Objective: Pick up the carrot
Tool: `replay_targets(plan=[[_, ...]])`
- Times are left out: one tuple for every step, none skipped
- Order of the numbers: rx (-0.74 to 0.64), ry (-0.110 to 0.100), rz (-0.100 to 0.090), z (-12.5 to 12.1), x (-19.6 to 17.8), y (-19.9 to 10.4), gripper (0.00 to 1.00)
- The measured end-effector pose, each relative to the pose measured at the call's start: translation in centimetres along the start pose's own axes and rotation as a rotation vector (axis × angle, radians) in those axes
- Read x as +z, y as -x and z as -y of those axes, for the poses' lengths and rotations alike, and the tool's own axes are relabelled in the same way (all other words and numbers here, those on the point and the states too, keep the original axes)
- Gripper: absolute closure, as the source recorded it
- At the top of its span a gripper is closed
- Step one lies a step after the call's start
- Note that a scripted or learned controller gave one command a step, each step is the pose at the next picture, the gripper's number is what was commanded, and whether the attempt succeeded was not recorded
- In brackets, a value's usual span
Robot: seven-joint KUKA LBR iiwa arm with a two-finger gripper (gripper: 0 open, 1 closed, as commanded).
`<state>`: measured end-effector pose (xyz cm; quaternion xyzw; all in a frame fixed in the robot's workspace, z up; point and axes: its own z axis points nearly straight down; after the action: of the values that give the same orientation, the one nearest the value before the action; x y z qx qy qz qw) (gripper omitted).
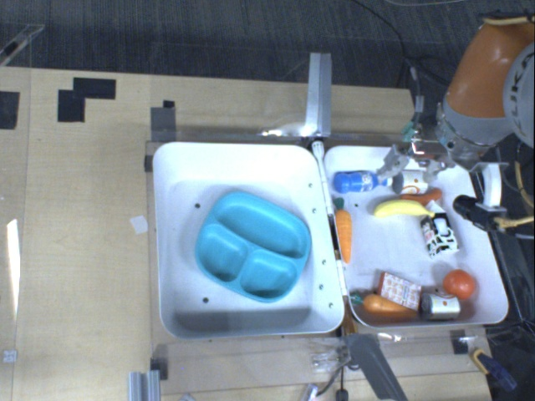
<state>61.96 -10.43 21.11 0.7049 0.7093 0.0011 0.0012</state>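
The carrot [343, 234] is orange with a green top and lies lengthwise against the left wall of the right bin [493, 307]. My gripper [413, 167] hangs over the back of that bin, above and to the right of the carrot and well apart from it. Its fingers [393, 162] stand spread and open, with nothing held between them. A yellow banana [403, 208] lies just in front of the gripper.
A blue bottle [355, 180] lies left of the gripper. A black-and-white carton [439, 236], a tomato [459, 284], a snack box [399, 288], a can [440, 306] and another orange vegetable [386, 307] fill the bin's front. The left bin [175, 224] holds a blue divided plate [253, 245].
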Motion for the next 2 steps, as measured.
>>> replay_targets(plan=[[-0.208,0.001,0.000,4.7,9.0,0.1,0.00],[-0.211,0.008,0.002,4.4,7.9,0.0,1.00]])
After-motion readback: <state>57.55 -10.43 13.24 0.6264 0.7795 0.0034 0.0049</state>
